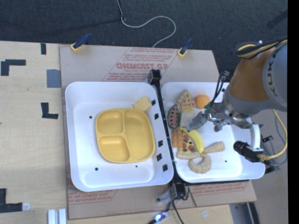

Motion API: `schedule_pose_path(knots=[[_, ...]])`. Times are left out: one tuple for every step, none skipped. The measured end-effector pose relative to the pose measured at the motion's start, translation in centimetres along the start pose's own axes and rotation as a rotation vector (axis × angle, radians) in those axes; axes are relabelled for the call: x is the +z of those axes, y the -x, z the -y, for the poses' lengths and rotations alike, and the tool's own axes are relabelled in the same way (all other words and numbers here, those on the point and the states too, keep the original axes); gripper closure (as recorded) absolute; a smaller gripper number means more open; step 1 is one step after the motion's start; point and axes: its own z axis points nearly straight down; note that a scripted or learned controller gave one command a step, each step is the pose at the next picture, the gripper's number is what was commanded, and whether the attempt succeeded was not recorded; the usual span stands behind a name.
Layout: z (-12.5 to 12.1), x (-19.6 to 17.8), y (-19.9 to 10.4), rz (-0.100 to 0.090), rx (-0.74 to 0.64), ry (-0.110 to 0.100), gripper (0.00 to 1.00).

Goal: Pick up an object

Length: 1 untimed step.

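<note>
Grey pincer [200,121] hangs low in the right bin [233,169], whether spread or clenched impossible to tell, among toy food [191,141] lying just right of the yellow plate [125,135]; nothing looks lifted yet.

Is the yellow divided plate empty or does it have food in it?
Empty: the plate shows three bare yellow compartments. A cheese wedge lies beside its top edge.
</note>
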Motion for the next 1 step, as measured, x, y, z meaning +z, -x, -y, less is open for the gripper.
schedule_pose_path(knots=[[0.45,6.17,-0.79,-0.001,0.000,-0.002,0.00]])
